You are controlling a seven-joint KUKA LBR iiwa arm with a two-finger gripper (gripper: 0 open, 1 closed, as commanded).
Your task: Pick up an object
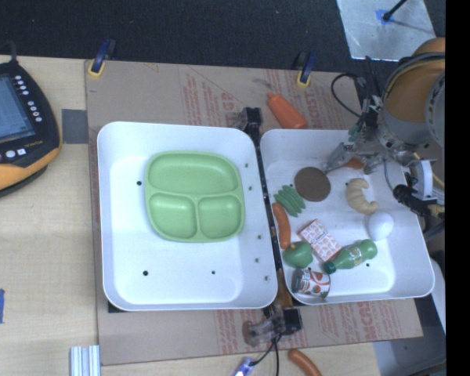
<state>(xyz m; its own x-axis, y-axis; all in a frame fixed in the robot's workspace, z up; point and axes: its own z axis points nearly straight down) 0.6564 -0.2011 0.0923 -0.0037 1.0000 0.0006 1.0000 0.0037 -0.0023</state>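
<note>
Green bottle [351, 254] low in right bin [407, 284], tool [351, 153] well above, spread apart, holding nothing

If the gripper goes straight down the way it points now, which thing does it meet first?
Probably the bare floor of the right white bin. The gripper hangs near the bin's far edge; the round brown disc and the pale croissant-shaped toy lie slightly nearer the camera. Depth is uncertain.

Two white bins [117, 210]. Pale green divided plate [194, 195] in left bin. Right bin: brown disc [312, 184], tan croissant [361, 196], white egg [381, 225], green bottle [351, 255], red-and-white patterned packet [319, 239]. Orange carrot [285, 110] on brown cardboard at 12 o'clock.
</note>
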